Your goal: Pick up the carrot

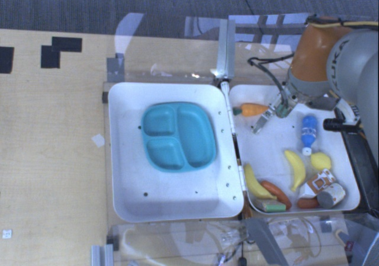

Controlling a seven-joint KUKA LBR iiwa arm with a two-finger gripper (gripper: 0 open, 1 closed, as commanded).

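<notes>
Red sausage-shaped toy (277,192) sits low in right bin. Small orange plastic carrot (255,109) lies at bin's top-left corner, hand (267,118) just beside, jaws apart w/ nothing between. Risk: wall blocks fingers, carrot skids off.

The divided tray (177,136) lies in the left bin (127,158); the carrot (253,109) lies at the right bin's (355,199) rear left, claw (267,118) just beside.

One camera sits fixed above my bench (53,140), looking down at a slant. It takes in both bins (118,158) whole. My arm (349,63) enters from its right.
</notes>
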